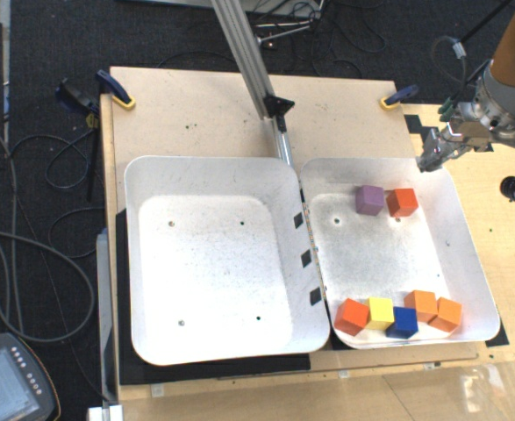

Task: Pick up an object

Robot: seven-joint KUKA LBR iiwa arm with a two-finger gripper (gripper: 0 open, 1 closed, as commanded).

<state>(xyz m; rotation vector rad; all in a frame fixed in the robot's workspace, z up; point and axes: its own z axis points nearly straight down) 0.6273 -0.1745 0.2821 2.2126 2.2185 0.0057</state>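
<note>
The right bin holds several small blocks. A purple cube and an orange cube sit side by side near its far end. Along its near edge lie an orange block, a yellow block, a blue block and two more orange blocks. My gripper hangs above the bin's far right corner, to the right of and beyond the orange cube, with nothing seen in it.
The left bin stands beside the right one on the wooden bench. A slanted metal pole ends between the bins' far edges. Clamps sit at the bench's far corners.
</note>
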